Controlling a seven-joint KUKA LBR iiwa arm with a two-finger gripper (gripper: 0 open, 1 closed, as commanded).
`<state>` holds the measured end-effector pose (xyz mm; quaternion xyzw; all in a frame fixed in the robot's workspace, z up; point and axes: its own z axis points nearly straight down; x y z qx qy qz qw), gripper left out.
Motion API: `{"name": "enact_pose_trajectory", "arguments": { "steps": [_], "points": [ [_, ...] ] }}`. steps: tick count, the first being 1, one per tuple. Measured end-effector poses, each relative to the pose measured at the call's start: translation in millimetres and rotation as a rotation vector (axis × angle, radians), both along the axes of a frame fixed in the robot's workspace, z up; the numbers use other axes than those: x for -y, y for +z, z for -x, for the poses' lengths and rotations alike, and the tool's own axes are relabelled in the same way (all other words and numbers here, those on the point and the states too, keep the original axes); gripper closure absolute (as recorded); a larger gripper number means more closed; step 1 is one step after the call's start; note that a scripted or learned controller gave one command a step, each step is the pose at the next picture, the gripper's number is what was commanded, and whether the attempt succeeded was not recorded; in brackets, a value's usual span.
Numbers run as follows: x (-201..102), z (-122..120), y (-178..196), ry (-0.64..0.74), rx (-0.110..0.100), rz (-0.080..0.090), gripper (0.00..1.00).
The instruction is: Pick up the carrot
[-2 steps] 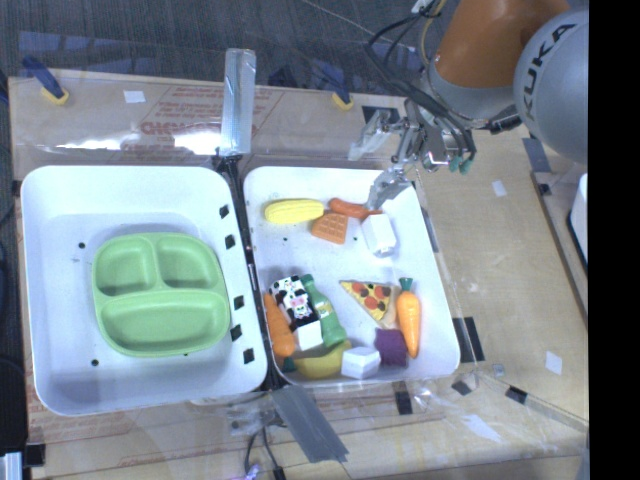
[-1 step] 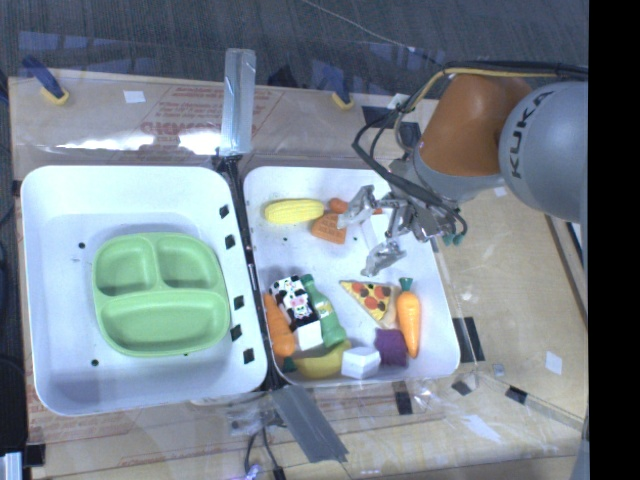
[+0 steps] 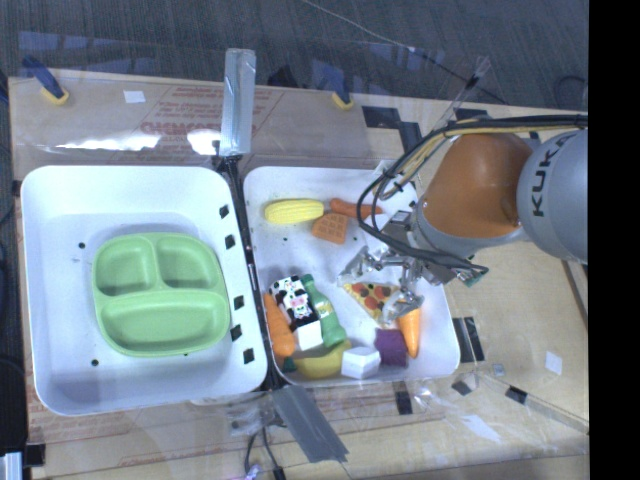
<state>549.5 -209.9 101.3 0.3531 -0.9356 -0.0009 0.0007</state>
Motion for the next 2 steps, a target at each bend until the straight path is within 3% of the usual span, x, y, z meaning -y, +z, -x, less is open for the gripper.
{"name": "enact_pose_trajectory", "arguments": {
  "steps": [1,2],
  "points": [
    [-1.4,66.7,-9.6,0.221,0.002,-0.001,0.0],
    [-4.8,63.8,0.8,0.232,0.005,0.0,1.0]
  ]
}}
